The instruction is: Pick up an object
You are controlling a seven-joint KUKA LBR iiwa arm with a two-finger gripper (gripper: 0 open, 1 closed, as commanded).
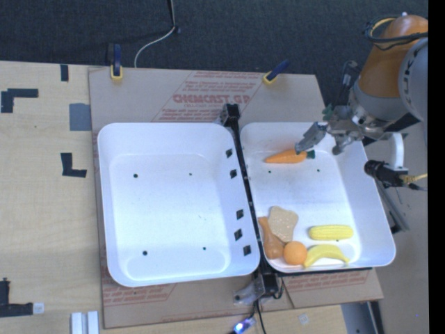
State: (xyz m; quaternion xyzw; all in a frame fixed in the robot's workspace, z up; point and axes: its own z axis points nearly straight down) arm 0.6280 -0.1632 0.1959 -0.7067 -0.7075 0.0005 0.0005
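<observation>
An orange carrot (285, 157) with a green stem end lies at the back of the right bin (367, 207). My gripper (321, 146) hangs over that bin's back right part, just right of the carrot. Its two fingers stand spread apart and open. The left finger (308, 140) reaches down to the carrot's stem end; the carrot is not between the fingers. At the bin's front lie a slice of bread (283, 222), an orange ball (295, 253), a corn cob (330, 233), a banana (325, 257) and a brownish piece (268, 238).
The left bin (111, 186) sits beside the right one, joined by a black-clipped divider (238, 179). Both rest on a cardboard sheet (201, 96) held by clamps. A white cable (156, 37) runs behind.
</observation>
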